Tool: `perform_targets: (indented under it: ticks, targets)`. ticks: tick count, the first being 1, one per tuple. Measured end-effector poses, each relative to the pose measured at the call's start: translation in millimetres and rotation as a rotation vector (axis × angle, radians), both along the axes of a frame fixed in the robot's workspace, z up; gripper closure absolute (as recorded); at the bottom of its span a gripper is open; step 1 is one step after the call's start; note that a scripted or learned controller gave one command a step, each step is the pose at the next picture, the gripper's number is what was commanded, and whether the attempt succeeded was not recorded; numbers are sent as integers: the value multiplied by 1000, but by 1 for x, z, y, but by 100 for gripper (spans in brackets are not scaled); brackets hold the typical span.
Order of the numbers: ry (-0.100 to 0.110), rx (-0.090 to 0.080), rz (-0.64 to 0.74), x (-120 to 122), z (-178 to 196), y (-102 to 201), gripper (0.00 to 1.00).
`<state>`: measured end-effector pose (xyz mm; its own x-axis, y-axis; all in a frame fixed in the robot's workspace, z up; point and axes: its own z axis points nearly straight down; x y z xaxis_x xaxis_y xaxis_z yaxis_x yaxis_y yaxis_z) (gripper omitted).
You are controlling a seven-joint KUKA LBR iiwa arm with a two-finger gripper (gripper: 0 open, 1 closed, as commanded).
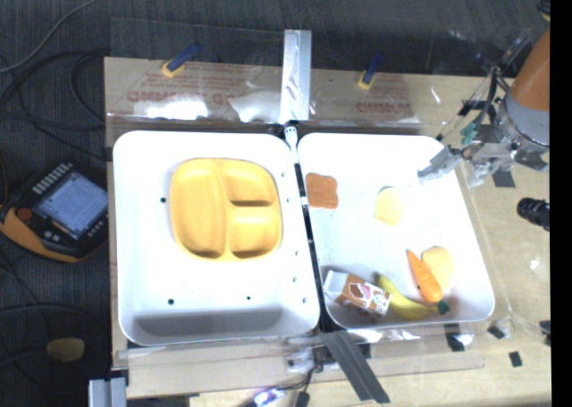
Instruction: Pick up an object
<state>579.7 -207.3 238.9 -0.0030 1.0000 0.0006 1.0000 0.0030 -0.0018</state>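
Camera view: jaws (453, 162) apparently spread at right bin (357, 150) rim, carrot (424, 277), banana (404, 301), carton (365, 295) well apart.

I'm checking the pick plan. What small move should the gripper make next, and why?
Probably shift the gripper left and down toward the pale yellow round piece. It is the nearest item in the right white bin, lies apart from the others, and the gripper sits at the bin's upper right rim.
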Motion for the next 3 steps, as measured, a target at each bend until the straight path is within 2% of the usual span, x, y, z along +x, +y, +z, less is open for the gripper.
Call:
perform_targets:
  ticks: [1, 2, 3]
  targets:
    - [4, 7, 77, -54, -121, -11, 0]
    - [-18, -9, 191, -90, -149, 6, 0]
    - [-14, -5, 209, -17, -150, 5, 0]
